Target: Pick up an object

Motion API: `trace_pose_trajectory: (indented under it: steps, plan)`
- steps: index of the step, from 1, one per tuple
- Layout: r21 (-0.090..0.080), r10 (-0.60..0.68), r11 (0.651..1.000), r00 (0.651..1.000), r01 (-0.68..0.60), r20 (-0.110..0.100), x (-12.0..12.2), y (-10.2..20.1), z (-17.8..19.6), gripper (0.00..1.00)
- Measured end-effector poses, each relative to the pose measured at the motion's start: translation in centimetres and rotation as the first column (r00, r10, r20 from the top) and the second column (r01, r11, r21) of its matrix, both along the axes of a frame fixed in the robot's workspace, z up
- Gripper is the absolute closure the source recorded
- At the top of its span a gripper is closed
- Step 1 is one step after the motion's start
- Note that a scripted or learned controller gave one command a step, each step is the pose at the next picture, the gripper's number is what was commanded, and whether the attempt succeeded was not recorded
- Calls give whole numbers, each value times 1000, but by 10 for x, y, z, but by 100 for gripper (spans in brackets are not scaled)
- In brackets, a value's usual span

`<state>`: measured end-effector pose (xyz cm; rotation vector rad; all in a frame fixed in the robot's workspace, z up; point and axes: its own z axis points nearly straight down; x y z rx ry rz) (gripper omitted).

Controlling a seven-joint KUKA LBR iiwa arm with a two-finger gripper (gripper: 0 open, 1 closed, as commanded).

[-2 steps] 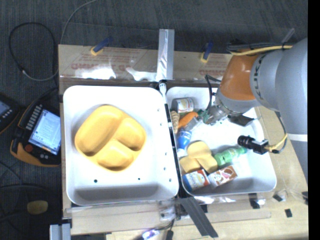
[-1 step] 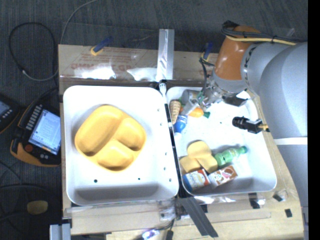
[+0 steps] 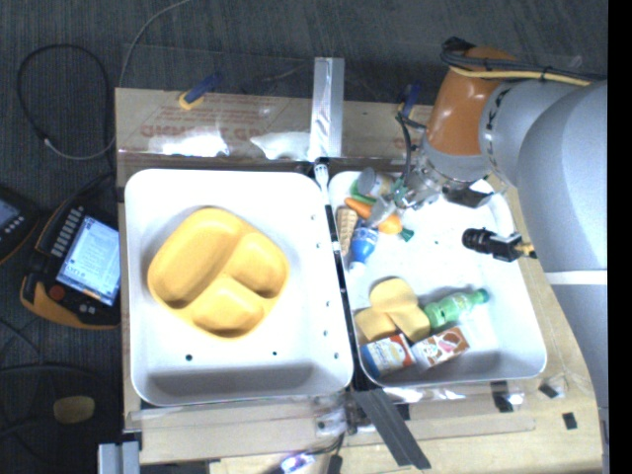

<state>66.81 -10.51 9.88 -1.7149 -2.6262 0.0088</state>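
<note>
Two white bins sit side by side. Left bin (image 3: 158,363) carries a yellow lump (image 3: 217,270). Pincer (image 3: 407,194) hangs at the right bin's (image 3: 513,309) eleven o'clock, over small items (image 3: 367,215). A green bottle (image 3: 452,307) lies toward six o'clock.

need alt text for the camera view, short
The grey-and-orange arm's gripper reaches into the far end of the right bin among small items, including a green bottle. The left bin holds a large yellow object.
</note>
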Motion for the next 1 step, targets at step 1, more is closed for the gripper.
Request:
trace_pose_trajectory:
  steps: [1]
  plan:
    - [1, -38, 999, 999, 38, 8, 1, 16, 85, 100]
